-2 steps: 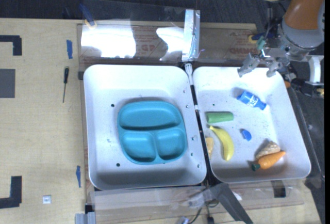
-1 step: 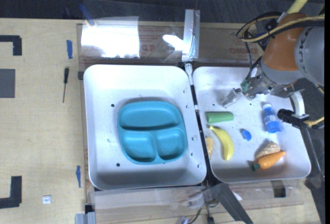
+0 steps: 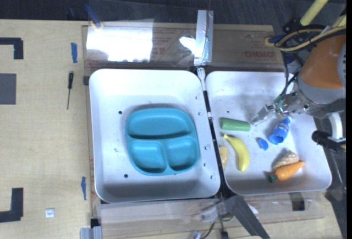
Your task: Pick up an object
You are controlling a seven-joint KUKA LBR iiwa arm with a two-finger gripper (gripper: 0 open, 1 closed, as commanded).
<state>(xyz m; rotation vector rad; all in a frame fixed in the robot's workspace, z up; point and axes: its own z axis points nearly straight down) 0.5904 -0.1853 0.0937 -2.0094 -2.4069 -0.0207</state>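
**Gripper low in the right bin, nothing picked yet**

The arm (image 3: 324, 67) reaches in from the right, and its gripper (image 3: 264, 113) sits low over the right bin (image 3: 242, 86), in the bare upper middle part of it. Whether it is wide or narrow I cannot tell; the tip is small and blurred at this slant. Nothing shows caught in it.

The things to choose from lie in the lower half of that bin. A green stick (image 3: 235, 124) lies just below and left of the gripper. A blue bottle (image 3: 280, 132) is just below and right of it, with a small blue cap (image 3: 262, 144) near it. A banana (image 3: 240, 152) lies below the green stick, and a carrot (image 3: 287, 170) rests near the bin's lower right corner. The left bin (image 3: 104, 89) bears a blue divided tray (image 3: 162, 140).

By my reading, this is the approach step, before any grasp. The next move calls for settling on one target, most likely the green stick or the blue bottle, centring over it, going down, and closing firmly before lifting.
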